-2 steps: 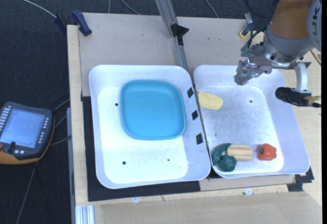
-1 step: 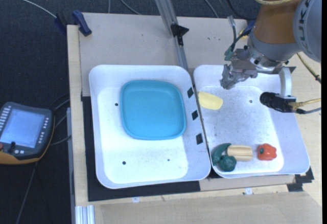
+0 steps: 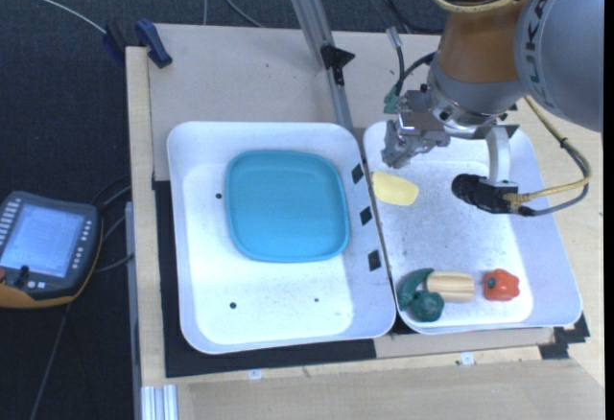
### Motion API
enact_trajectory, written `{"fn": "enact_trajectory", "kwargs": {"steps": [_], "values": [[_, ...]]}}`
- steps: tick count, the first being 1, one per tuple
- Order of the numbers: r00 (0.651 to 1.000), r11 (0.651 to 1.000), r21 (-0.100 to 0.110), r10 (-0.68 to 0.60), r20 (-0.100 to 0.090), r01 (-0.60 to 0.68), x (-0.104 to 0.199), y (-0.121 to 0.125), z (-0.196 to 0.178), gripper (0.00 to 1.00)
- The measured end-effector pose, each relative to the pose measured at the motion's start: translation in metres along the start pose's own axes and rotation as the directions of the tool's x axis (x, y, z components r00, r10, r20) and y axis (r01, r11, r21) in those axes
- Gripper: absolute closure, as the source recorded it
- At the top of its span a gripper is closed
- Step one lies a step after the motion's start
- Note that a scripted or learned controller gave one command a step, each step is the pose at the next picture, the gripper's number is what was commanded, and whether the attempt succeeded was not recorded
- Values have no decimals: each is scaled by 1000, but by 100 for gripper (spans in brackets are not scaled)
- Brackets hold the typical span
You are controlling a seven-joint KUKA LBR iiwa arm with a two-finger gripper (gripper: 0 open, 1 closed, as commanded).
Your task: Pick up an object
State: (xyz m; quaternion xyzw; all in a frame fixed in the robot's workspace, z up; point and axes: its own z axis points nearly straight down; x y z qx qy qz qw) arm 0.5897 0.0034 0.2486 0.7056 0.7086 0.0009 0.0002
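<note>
Within right bin [image 3: 451, 236], pale yellow lump [image 3: 394, 188]

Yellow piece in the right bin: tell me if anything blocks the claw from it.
Nothing visible does. The claw hangs at the far edge of the yellow piece; the green toy, tan cylinder and red pepper lie well apart from both.

The right bin [image 3: 460, 241] has a bare middle floor, open from above. A pale yellow piece [image 3: 395, 188] lies by its left wall, with the hand [image 3: 398, 154] just above it. A green vegetable [image 3: 420, 295], tan cylinder [image 3: 451, 286] and red pepper [image 3: 500, 285] line the front edge. In the left bin [image 3: 278, 308], a blue square plate [image 3: 286, 205] fills the middle; the front strip is bare. A slanted metal pole [image 3: 305, 1] crosses the desk [image 3: 240, 73] behind the bins.
</note>
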Motion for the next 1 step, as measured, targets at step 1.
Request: {"fn": "enact_trajectory", "kwargs": {"steps": [1], "values": [[1000, 1000, 1, -1, 0, 1, 56, -2, 1, 100]]}}
